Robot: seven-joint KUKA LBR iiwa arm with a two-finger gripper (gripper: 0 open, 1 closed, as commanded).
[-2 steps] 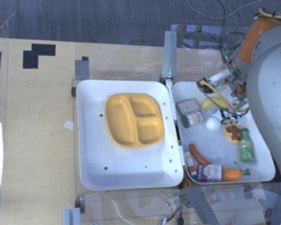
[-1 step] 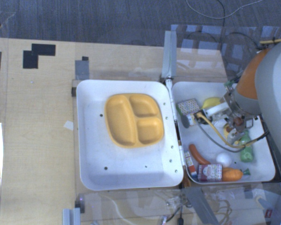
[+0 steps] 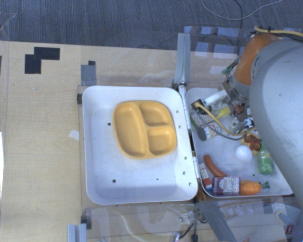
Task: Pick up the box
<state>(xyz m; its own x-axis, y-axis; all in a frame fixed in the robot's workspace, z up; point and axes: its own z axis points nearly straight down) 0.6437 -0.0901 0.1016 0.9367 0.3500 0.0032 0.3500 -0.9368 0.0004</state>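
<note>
the tool (image 3: 231,101) is seen over the upper part of the right bin (image 3: 278,183), below the orange band (image 3: 246,59) of the grey arm (image 3: 285,120), which enters from the right and covers much of that bin. whether the tool is released or clenched cannot be told, as its tip is lost among cables and clutter. a yellow cable (image 3: 214,116) and grey cables are looped just beside it.

the box (image 3: 226,185) is located at the near edge of the right bin, lying flat, well apart from the tool. it is a small carton with a white and dark red printed face, with its long side along the bin's near wall. an orange carrot (image 3: 251,187) with a green stem end is placed against its right end, and a red-orange sausage-shaped item (image 3: 214,165) lies just above its left end.

a white ball (image 3: 243,153) is seen near the middle of the right bin, and a green bottle-like item (image 3: 265,163) lies to its right, beside the arm.

the left bin (image 3: 96,180) holds a yellow divided tray (image 3: 144,128) with three compartments, set upright near the bin's centre. both bins rest side by side on the pale wooden worktop (image 3: 35,150), which carries black tape marks (image 3: 40,58) at its far left.
</note>
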